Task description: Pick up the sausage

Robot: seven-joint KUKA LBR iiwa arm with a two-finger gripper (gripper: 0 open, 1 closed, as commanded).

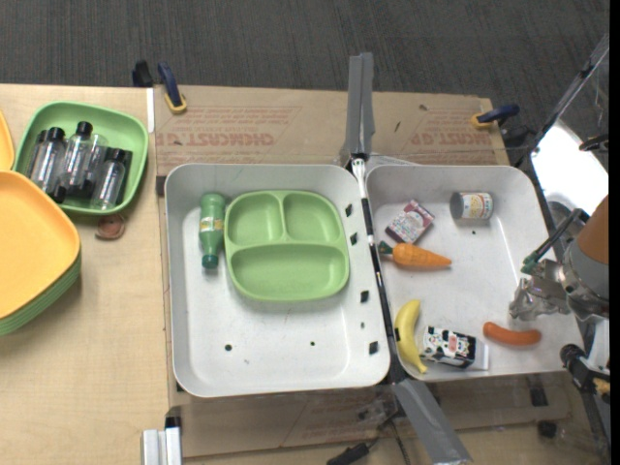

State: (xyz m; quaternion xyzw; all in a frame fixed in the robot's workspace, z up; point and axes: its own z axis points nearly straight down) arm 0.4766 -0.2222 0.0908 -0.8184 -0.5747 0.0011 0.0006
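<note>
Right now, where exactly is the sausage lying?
The sausage lies in the right bin, near its front right corner, just below the pincer and to the right of the small carton.

The gripper (pixel 531 301) is bare silvery metal, a small boxy cluster of brackets with thin dark rods or cables running up from it. Behind it sits a rounded grey wrist housing, with a strip of orange just above.
</note>
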